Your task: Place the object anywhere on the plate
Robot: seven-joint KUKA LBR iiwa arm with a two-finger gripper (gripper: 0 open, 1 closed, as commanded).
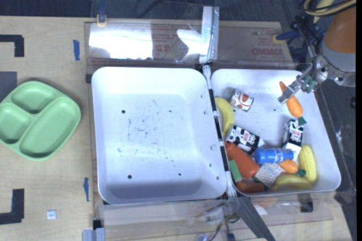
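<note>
The hand (295,90) grips the carrot (293,105) over the right bin (266,78), the carrot hanging just below it, long axis near vertical, green end pointing down.

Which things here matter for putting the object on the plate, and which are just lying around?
For the job:
- green plate, on the bench left of the bins
- small carrot, by the gripper; a grip can't be confirmed
- gripper

Lying about:
- left bin
- banana
- blue bottle
- corn cob
- other toy food in the right bin
</note>
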